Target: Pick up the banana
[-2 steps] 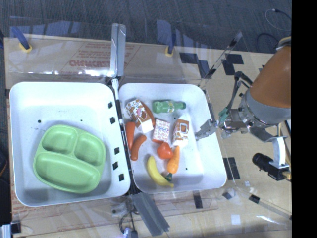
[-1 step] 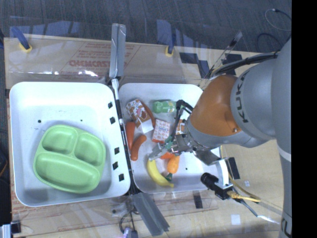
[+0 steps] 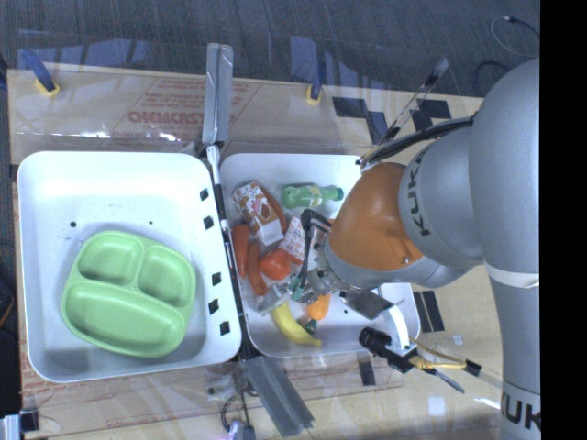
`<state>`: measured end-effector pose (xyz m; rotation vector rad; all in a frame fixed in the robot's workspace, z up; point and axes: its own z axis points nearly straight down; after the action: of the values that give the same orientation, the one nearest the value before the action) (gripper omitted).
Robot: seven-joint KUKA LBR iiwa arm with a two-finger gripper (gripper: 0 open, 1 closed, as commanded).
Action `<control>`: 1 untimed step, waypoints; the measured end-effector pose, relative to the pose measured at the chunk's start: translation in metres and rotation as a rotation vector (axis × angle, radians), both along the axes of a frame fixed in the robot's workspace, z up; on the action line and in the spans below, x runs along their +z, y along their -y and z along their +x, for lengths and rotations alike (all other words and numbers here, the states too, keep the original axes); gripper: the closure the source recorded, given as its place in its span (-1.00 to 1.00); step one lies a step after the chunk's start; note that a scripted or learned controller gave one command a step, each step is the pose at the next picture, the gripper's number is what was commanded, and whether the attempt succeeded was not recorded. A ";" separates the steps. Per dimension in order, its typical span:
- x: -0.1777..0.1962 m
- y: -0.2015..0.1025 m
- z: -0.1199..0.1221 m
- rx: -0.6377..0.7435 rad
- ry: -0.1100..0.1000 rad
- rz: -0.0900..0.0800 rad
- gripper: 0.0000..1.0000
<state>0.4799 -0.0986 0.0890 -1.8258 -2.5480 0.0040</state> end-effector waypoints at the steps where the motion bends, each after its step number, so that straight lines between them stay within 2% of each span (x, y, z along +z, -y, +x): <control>1: 0.008 0.000 0.000 0.006 -0.004 0.001 1.00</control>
<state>0.4797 -0.0988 0.0969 -1.8166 -2.5506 0.0066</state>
